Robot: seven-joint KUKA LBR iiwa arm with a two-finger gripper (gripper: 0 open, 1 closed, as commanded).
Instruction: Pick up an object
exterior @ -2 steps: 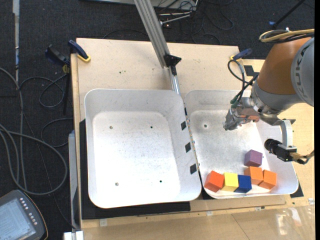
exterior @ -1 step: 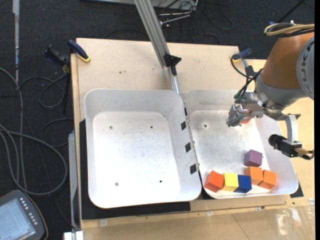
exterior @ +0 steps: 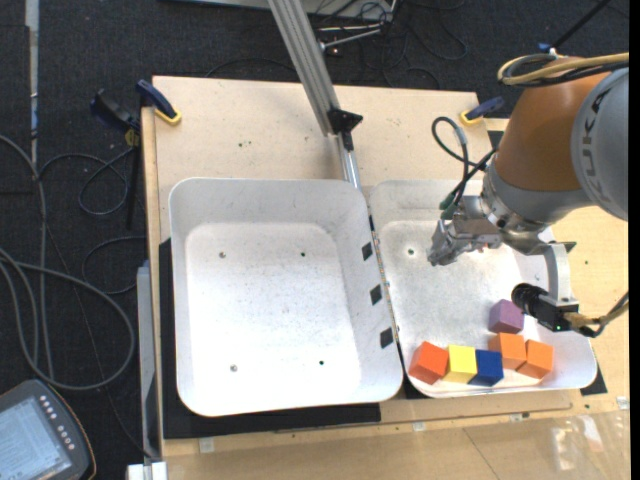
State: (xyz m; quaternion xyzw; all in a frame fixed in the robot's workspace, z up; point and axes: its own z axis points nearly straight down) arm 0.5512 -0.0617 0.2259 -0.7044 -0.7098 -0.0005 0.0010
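Over the right bin: the gripper [exterior: 447, 246] hangs above the bin's bare middle floor, nothing between its fingers that I can make out — whether they stand apart or together I cannot tell from this slant.
Arm: the grey arm [exterior: 560, 148] with its orange band reaches in from the right, wrist tilted down and leftward, cables looping beside it.
Right bin: the right bin [exterior: 400, 218] holds all the objects, gathered along its near edge, well apart from the gripper.
Purple block: the purple block [exterior: 506, 317] sits alone, a little behind the row and nearest the gripper of the lot.
Row: an orange block [exterior: 430, 361], a yellow block [exterior: 462, 361] and a blue block [exterior: 489, 366] stand touching side by side; two more orange blocks [exterior: 525, 353] crowd in at the right end.
Left bin: the left bin [exterior: 200, 298] lies beside it, white floor speckled.
Step in hand: approach, by my reading — no grasp yet made, no target reached.
Next move: travel toward the near edge and descend over one block; the purple one looks the easier choice, since the packed row leaves little room for fingers between neighbours.
Risk: the bin's raised rim close behind the row may hamper a descent there.
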